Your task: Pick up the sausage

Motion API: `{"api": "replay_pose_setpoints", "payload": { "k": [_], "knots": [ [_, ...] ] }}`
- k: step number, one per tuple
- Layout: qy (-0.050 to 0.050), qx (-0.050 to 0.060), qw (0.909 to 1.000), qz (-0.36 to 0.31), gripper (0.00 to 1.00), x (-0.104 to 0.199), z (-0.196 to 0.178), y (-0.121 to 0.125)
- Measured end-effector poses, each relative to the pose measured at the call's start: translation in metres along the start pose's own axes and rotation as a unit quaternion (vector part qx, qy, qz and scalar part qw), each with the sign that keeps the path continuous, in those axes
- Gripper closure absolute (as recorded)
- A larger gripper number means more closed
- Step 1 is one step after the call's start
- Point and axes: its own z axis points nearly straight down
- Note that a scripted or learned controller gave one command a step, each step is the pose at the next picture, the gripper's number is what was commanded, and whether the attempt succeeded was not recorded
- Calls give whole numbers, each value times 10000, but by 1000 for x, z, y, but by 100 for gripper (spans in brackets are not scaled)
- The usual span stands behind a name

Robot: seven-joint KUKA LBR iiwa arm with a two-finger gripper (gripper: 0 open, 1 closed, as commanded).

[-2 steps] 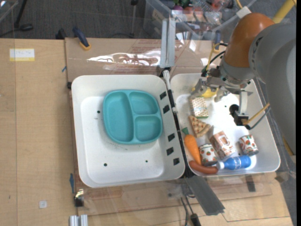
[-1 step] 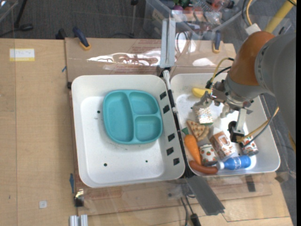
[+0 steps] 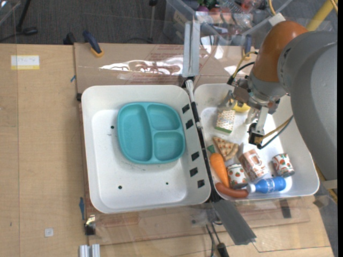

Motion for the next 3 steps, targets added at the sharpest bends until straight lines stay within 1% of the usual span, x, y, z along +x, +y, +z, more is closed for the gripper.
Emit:
{"api": "replay_pose_setpoints", "payload": {
  "k": [1,2,3],
  "knots": [
    [-34,83,9999,144,0,-99,-147,5],
    [-37,104,9977,671,0,-140,-43,-58],
    [-38,95,9978,658,0,-86,-12,17]
  ]
}}
